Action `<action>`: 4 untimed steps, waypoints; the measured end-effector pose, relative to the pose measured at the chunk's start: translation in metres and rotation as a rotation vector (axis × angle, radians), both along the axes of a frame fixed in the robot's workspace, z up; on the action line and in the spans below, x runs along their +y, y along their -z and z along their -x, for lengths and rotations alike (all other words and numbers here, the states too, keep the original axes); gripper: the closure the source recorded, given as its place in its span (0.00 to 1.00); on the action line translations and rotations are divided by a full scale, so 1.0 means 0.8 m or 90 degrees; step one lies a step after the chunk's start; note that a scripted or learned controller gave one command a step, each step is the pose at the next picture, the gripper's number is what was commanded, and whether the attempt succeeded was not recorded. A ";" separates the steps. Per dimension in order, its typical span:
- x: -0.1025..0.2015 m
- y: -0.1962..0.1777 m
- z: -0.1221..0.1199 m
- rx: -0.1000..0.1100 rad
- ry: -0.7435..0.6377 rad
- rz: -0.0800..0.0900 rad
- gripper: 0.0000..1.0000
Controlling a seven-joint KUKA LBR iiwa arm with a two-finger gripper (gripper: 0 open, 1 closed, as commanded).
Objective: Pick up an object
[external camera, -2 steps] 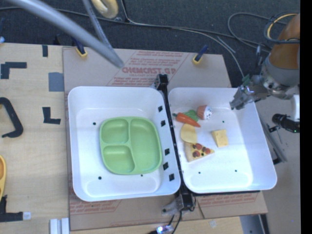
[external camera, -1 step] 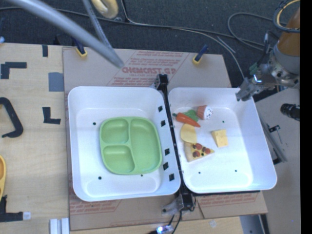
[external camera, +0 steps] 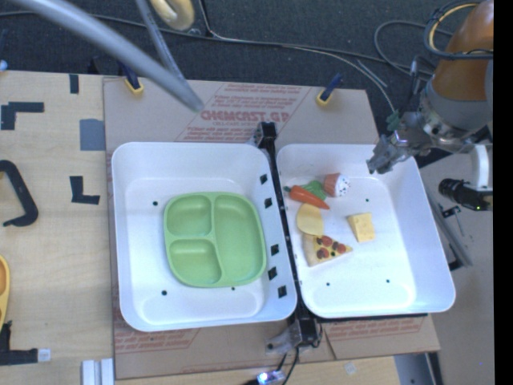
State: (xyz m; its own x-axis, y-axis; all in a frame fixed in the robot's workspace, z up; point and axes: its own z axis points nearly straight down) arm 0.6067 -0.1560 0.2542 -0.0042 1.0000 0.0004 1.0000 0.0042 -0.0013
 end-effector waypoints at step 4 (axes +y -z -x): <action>0.285 0.017 0.029 0.000 -0.002 0.000 1.00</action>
